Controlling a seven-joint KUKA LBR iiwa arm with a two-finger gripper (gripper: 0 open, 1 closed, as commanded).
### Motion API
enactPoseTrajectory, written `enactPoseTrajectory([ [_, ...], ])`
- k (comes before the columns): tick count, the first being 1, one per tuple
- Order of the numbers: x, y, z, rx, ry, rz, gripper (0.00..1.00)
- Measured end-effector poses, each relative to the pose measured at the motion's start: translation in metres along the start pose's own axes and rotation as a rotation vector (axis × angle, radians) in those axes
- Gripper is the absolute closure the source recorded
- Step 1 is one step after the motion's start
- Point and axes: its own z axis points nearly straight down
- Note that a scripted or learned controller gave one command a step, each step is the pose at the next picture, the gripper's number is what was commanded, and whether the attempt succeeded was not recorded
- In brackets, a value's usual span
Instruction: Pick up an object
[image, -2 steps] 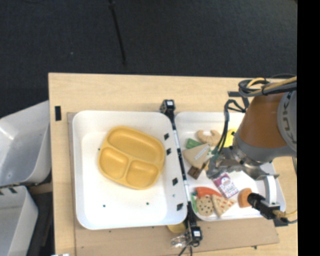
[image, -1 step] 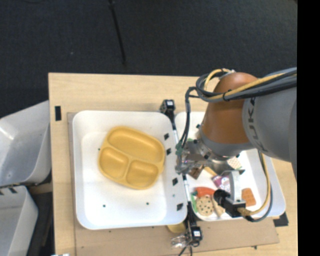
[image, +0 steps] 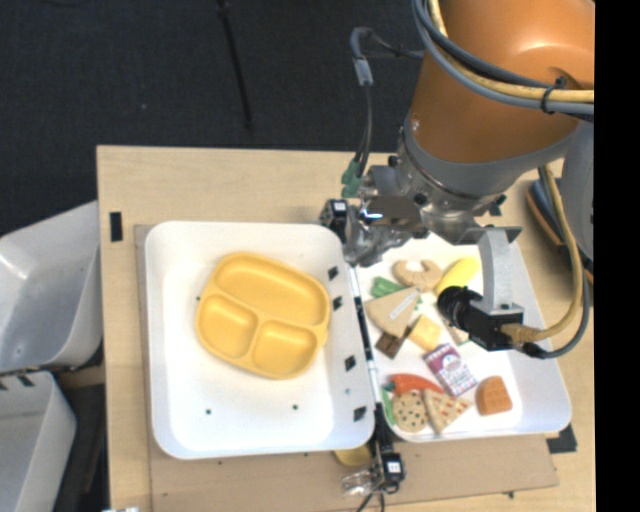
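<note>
Camera view is showing the gripper (image: 372, 238) hovering at the right bin's (image: 545, 385) far-left corner, approaching toys (image: 415, 315) lying nearer; I cannot tell its opening. Next it needs lowering onto one.

left bin (image: 170, 400) — yellow divided plate (image: 263, 315) | wooden bench (image: 220, 180)

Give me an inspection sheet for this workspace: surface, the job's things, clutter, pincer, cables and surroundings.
Surface: wooden bench bearing two white bins, left bin and right bin.
Job's things: small toy foods heaped in the right bin, including a cookie, an orange block and a purple packet.
Clutter: yellow divided plate in the left bin.
Pincer: above the right bin; fingers hidden.
Cables: hoses wrapping the arm.
Surroundings: dark floor.
</note>
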Motion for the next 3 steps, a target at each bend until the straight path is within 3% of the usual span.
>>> enactPoseTrajectory([
  [1,-0.037,-0.002,0.082,0.024,-0.008,0.012,1.0],
  [2,-0.006,-0.002,0.032,0.014,-0.004,0.004,1.0],
  [3,-0.017,-0.003,0.094,0.022,-0.007,0.01,1.0],
])
